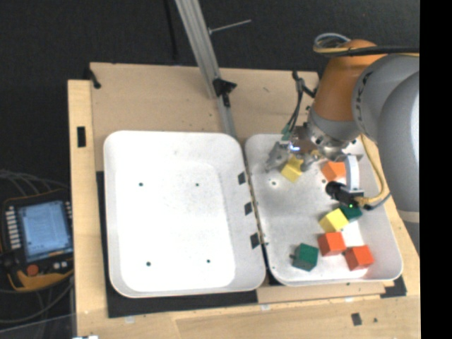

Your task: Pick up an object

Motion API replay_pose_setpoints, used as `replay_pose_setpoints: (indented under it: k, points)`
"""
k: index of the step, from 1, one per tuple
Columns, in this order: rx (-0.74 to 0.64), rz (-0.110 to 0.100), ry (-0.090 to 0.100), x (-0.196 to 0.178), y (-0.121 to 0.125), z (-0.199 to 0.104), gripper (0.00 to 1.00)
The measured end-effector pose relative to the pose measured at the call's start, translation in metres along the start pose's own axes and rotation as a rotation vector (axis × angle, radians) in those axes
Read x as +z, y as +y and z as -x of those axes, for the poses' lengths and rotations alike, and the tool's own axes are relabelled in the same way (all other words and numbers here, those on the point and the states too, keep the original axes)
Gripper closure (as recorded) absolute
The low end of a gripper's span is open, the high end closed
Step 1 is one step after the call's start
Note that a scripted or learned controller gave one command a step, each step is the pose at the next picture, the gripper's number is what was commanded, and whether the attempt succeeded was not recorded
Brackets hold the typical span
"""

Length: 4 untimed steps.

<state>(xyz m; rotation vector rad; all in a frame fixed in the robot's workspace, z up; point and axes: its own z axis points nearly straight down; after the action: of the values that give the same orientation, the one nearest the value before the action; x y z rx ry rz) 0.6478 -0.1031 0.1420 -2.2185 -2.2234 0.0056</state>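
A small yellow block (291, 169) sits in the upper part of the right bin (282, 210), just under the tips of the gripper (288, 158), and it looks tilted, as if lifted off the floor of the bin. The metal fingers (275, 158) come down on either side of it and appear closed against it, so the block seems to be held, though the grip is hard to judge from this slant. The grey arm (385, 111) with its orange band (339, 83) leans in from the right, which puts the wrist directly over that corner of the bin. Well apart, toward the near right corner, lie the other blocks in a loose cluster: another yellow block (334, 221), an orange block (330, 243), a red block (359, 257) and a green block (306, 256); one more orange block (333, 169) sits just beside the gripper. The left bin (176, 210) lies alongside, a likely place to drop things.
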Motion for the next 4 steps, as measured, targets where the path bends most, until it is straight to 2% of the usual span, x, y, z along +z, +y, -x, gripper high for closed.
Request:
replay_pose_setpoints:
  k: [1, 2, 3, 4]
  points:
    - [0.002, 0.027, -0.005, 0.015, 0.007, 0.003, 0.0]
    - [0.004, 0.032, -0.006, 0.005, 0.008, 0.004, 1.0]
    - [0.005, 0.011, 0.001, -0.059, 0.009, 0.011, 1.0]
    - [0.0, 0.01, 0.001, -0.107, 0.011, 0.013, 1.0]
